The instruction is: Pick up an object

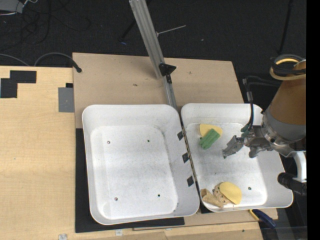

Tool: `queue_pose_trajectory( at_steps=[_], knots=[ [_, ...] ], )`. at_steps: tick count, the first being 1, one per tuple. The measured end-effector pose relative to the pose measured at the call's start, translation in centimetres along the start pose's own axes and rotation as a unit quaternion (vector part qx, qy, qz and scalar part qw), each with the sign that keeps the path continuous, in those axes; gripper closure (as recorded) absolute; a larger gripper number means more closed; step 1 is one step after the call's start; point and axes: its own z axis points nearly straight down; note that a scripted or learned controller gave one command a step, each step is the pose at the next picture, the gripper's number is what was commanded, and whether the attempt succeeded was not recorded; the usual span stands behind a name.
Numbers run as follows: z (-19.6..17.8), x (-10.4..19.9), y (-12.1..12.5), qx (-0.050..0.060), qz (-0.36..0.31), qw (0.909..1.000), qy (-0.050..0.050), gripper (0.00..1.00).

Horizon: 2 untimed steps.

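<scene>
Camera view. Best to go for the green block (pixel 210 139), lying at a slant in the upper left part of the right bin (pixel 220 107). Nearest to the gripper (pixel 238 154), and narrow enough, by the look of it, to fit between the fingers. Touches a yellow wedge (pixel 203 129) just behind it, so worth closing across the block's short width, with the fingers clear of the wedge. Should come straight down over the block's middle rather than its end. Otherwise likely to tip it or nudge it toward the bin wall. Needs a shift toward the bin's left side first, then a turn of the wrist to square the fingers with the slanted block.

Other choices look harder. Yellow disc (pixel 231 192) sits in the lower left corner, against some tan pieces (pixel 212 198) and close to the rim, with little room for a finger. Left bin (pixel 131 109) offers nothing to pick.

Arm (pixel 289 106) reaches in from the right over the bin's right edge, wrist low above the bin floor. Fingers apart, nothing between them, tips pointing down and left toward the middle of the bin. Near the green block, not touching it. Nothing lifted yet.
</scene>
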Motion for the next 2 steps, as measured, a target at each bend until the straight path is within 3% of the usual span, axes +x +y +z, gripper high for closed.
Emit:
queue_pose_trajectory(
  at_steps=[2],
  knots=[
    [10.3, -0.1, -1.1, 0.001, 0.0, 1.0, 0.0, 0.0]
  ],
)
